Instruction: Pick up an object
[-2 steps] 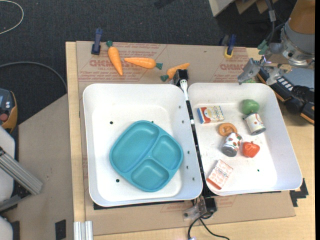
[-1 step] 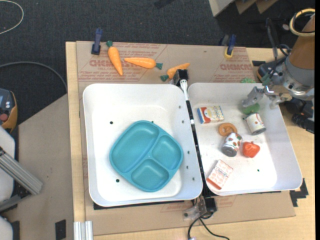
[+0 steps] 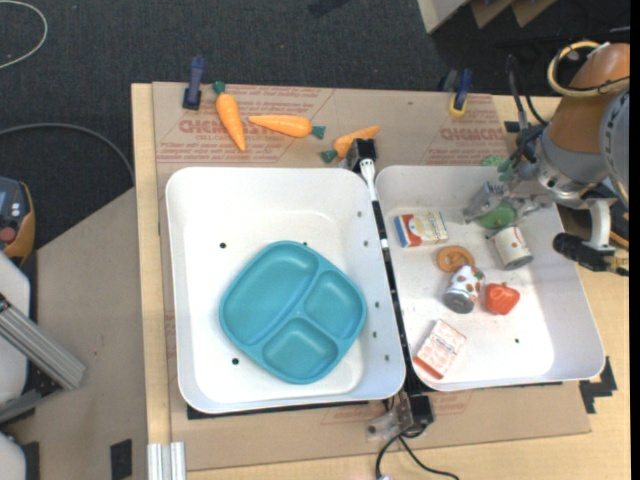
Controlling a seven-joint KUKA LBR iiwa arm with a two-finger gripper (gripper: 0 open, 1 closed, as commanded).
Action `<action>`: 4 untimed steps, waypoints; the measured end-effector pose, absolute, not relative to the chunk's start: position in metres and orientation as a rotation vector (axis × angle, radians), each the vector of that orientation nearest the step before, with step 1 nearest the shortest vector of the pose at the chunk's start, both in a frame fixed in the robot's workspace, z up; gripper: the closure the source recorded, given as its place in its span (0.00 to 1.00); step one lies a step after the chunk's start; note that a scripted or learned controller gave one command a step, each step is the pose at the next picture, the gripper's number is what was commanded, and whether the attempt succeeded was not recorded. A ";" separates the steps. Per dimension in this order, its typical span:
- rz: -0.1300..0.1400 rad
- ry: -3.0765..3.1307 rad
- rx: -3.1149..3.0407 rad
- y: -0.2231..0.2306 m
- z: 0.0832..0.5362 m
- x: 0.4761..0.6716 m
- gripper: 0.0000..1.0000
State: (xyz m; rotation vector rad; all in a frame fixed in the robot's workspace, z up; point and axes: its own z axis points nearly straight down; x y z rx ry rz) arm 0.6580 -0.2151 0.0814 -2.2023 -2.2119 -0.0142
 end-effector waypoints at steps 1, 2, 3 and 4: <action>-0.004 -2.226 -2.217 -0.221 0.096 0.658 1.00; 0.000 -2.224 -2.213 -0.158 0.084 0.649 1.00; -0.018 -2.239 -2.217 -0.079 0.193 0.671 1.00; 0.003 -2.222 -2.207 -0.007 0.184 0.569 1.00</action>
